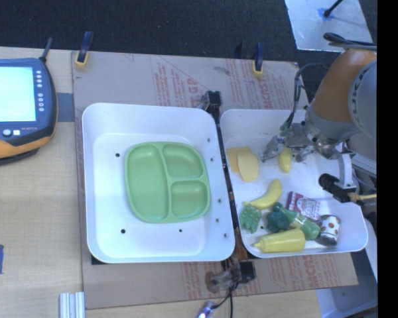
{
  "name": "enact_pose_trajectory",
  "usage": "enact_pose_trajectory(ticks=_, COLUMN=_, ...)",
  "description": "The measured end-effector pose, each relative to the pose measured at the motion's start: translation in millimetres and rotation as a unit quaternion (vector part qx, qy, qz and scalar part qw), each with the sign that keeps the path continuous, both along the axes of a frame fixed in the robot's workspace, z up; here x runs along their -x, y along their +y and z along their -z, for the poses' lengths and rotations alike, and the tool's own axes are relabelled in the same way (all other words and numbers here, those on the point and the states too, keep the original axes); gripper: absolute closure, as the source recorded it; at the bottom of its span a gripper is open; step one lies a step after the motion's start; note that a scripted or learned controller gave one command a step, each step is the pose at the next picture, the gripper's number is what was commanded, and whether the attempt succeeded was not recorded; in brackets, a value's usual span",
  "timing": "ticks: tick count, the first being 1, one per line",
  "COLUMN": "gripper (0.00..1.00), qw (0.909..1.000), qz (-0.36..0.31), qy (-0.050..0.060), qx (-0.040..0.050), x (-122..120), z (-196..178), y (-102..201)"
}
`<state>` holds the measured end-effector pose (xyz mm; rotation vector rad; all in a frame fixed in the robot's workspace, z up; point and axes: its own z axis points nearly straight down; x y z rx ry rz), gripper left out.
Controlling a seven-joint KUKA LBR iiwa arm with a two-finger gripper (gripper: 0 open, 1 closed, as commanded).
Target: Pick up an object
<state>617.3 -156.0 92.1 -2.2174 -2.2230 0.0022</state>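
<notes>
gripper (285, 152) sits low in the upper part of the right bin (358, 244), at the right of the frame, its metal fingers spread to either side of a small yellow piece (285, 160); the jaws look apart, though whether they touch the piece i cannot tell. this reads as the reach-and-close step of the pick: nothing is lifted yet, and the next move calls for the fingers to close squarely on that piece before the arm rises. in the same bin, a pale yellow wedge-shaped toy (244, 163) lies near its left wall, a toy banana (268, 195) lies just below centre, and the lower part holds a cluster touching one another: green toy vegetables (265, 218), a yellow corn-like piece (280, 242), a red-and-white packet (305, 207) and a small can (329, 229). the left bin (96, 177), in the middle of the frame, holds a green divided tray (167, 181), lying flat with its compartments bare.
</notes>
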Motion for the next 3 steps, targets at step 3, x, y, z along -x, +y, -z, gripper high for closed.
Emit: enact_pose_trajectory(ticks=3, gripper=1.00, qw=1.0000, qz=-0.001, qy=0.000, qx=-0.0003, x=50.6, z=-138.9, y=127.6)
